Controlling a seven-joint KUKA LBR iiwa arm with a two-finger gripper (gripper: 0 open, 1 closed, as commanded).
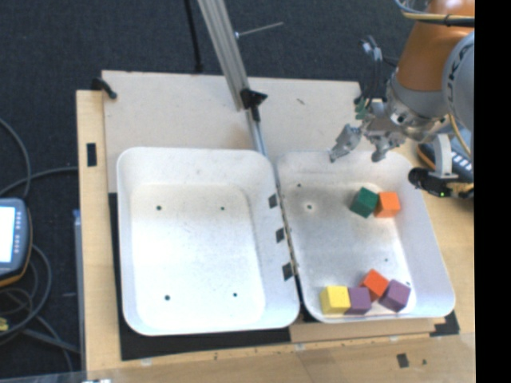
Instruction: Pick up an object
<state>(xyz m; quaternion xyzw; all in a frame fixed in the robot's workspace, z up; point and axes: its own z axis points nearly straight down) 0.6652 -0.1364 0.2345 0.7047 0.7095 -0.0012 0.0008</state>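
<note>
Several small blocks lie in the right bin (415,238). A green block (364,202) touches an orange block (388,204) near the bin's back. Along the front edge sit a yellow block (335,298), a purple block (358,300), an orange-red block (374,282) and another purple block (395,295). My gripper (361,145) hangs above the back rim of the right bin, open, with nothing between its fingers. It is behind and above the green block, apart from every block.
The left bin (200,242) sits beside the right one. A slanted metal pole (227,46) rises behind the bins. A handheld device (12,238) and cables lie off the bench at the left.
</note>
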